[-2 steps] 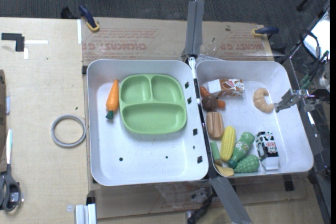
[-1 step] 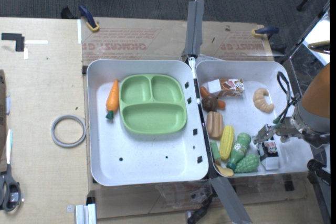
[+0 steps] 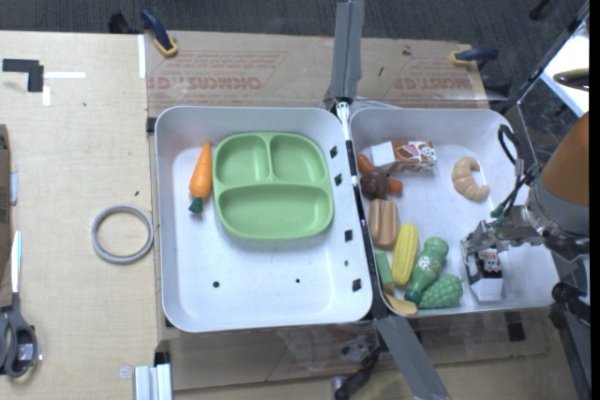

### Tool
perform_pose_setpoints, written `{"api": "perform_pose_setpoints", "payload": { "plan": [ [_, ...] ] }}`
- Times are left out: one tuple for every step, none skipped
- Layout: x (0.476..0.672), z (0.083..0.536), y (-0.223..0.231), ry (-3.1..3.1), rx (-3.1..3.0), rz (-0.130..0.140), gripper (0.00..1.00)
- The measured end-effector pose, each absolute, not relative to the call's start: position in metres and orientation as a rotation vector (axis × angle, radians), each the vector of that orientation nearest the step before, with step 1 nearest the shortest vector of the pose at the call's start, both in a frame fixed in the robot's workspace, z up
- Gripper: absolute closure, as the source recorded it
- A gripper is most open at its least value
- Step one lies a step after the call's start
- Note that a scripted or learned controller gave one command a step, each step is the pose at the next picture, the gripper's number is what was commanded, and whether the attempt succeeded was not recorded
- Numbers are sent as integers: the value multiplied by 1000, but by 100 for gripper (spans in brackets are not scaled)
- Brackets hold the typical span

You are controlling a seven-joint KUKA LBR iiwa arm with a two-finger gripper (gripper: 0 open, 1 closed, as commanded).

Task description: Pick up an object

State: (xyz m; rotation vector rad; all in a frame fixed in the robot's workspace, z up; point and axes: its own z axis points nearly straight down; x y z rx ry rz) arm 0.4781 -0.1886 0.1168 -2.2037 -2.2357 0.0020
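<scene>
Carton (image 3: 487, 274), a small white box with a printed face, sits at the near right of the right bin (image 3: 441, 119), and it looks like the likeliest target, since the gripper (image 3: 487, 244) hangs right above it; whether the gripper is wide, narrow or already on the box I cannot tell, because the wrist hardware blurs into the carton's top edge from this slanted view.

Several things could spoil the pick from here; the carton stands close to the bin's near wall, so a descent slightly off line may strike the rim or push the box against it instead of straddling it; the box is light and upright, so a glancing touch on one side would likely tip it over or slide it away.

Clutter lies to the left; the green vegetable toys (image 3: 435, 274) and the yellow corn (image 3: 404, 252) sit near, though apart from the carton, and a drifting approach might nudge them or grab two things together; the croissant (image 3: 471, 178) lies farther off and seems out of danger.

Over in the left bin (image 3: 272, 295) the green divided plate (image 3: 274, 185) and the carrot (image 3: 201, 175) are well away and should stay undisturbed.
</scene>
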Motion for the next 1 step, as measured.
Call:
{"api": "perform_pose_setpoints", "payload": {
  "plan": [
    [494,224,-114,-2096,-2339,3,100]
  ]
}}
